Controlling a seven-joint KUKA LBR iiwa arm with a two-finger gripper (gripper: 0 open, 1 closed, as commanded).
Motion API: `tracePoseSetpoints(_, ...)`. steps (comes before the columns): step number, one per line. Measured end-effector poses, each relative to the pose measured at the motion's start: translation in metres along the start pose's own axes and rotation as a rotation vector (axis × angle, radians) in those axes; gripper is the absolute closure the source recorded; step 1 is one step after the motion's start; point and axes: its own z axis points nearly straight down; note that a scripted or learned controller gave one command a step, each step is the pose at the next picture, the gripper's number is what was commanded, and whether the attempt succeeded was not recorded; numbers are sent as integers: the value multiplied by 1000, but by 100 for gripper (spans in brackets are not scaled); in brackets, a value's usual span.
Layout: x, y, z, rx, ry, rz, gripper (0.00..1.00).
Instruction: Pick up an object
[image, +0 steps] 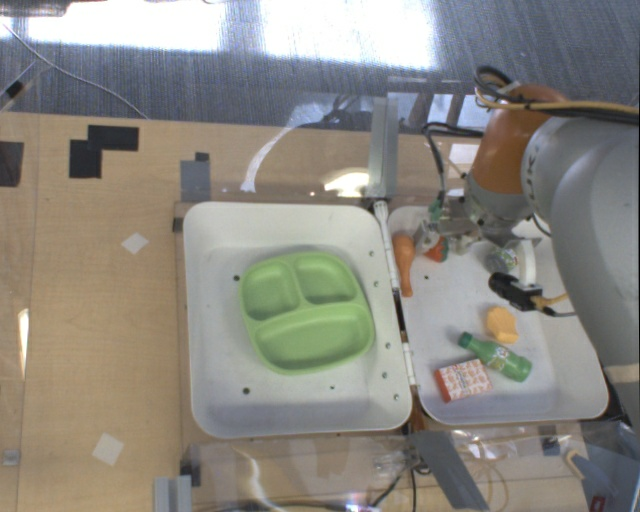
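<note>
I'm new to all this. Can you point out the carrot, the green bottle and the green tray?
carrot (403, 262): camera view, middle of its body.
green bottle (497, 357): camera view, middle of its body.
green tray (310, 335): camera view, large front compartment.

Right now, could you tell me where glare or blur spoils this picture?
Camera view: strong glare washes out the floor along the top edge and glints off the left bin at its far rim; the gripper region is small and murky; the green plate is evenly lit.
</note>
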Motion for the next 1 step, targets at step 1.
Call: tracePoseSetpoints(1, 1, 1, -11, 2, 0, -6, 100)
